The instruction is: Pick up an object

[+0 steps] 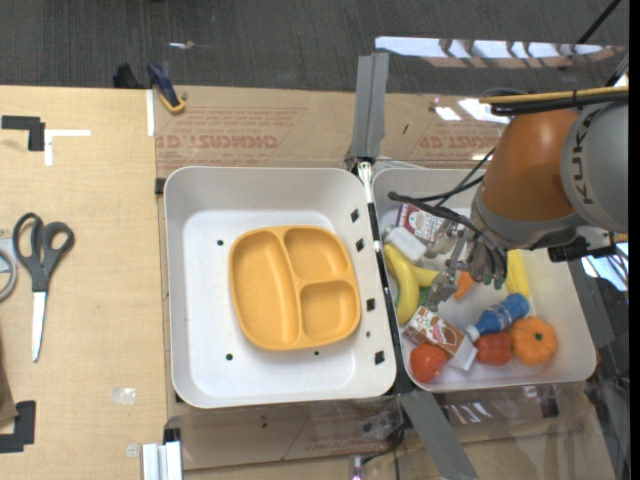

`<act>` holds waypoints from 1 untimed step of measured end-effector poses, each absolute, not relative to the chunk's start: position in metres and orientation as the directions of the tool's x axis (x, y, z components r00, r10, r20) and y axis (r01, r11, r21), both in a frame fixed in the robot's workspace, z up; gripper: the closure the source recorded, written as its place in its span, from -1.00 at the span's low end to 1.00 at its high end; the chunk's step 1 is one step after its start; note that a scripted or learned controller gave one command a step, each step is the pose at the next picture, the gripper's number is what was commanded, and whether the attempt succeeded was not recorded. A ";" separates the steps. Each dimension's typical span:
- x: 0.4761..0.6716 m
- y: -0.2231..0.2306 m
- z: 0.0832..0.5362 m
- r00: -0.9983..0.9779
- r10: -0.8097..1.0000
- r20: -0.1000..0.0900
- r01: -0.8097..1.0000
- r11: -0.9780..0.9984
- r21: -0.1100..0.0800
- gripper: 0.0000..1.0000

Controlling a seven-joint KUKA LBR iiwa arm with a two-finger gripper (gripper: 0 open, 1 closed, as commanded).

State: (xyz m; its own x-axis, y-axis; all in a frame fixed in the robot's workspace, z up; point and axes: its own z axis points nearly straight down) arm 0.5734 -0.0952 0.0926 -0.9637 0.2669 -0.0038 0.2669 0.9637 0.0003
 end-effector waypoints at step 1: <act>0.575 -0.095 0.103 -0.965 0.264 -0.007 0.264 0.965 0.000 1.00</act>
State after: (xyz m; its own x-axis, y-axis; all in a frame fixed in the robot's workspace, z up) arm 0.5747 -0.0948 0.1026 -0.9645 0.2639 -0.0074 0.2639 0.9645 -0.0002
